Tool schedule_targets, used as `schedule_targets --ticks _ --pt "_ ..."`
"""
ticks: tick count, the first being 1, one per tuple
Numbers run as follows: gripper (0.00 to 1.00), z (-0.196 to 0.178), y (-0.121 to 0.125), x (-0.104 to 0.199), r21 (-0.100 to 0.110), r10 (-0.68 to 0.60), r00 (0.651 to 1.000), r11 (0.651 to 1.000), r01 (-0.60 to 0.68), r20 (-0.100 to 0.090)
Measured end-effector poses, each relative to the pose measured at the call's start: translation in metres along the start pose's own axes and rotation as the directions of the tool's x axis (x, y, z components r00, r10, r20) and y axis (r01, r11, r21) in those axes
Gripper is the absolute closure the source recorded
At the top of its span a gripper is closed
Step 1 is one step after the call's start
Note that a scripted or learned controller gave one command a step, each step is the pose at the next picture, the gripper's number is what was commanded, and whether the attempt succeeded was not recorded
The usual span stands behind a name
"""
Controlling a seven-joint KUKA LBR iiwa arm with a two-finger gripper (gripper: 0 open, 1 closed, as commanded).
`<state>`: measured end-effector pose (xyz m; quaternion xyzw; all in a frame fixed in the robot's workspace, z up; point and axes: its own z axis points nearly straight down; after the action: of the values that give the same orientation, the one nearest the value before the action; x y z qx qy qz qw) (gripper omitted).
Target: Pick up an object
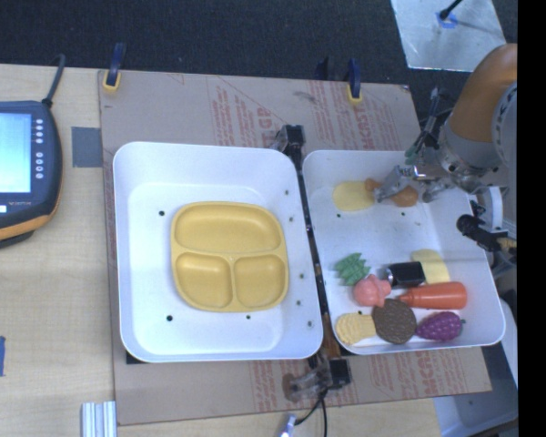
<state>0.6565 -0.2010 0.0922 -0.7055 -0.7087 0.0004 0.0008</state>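
Straddling a small orange-brown lump (404, 196) (rounded, glossy), the fingers (389, 189) look spread, not clamped.

1. Two white bins: left bin (127, 244) and right bin (382, 239).
2. One yellow divided tray (229, 255), with three compartments.
3. About ten toy food pieces (396, 303) in the right bin; the clustered ones are hard to separate.
4. One gripper (402, 182).
5. One handheld pendant (14, 167).

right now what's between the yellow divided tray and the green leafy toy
In the camera view, the two bins' adjoining walls lie between the yellow divided tray and the green leafy toy; on either side of them is bare white bin floor.
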Motion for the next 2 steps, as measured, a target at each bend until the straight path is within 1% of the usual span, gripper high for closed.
schedule_targets --ticks 1,2 --pt "0.0 0.0 0.0 0.03 0.002 0.0 1.0 1.0 0.0 -0.001" --pt "0.0 0.0 0.0 0.0 -0.001 0.002 1.0 1.0 -0.002 0.001"
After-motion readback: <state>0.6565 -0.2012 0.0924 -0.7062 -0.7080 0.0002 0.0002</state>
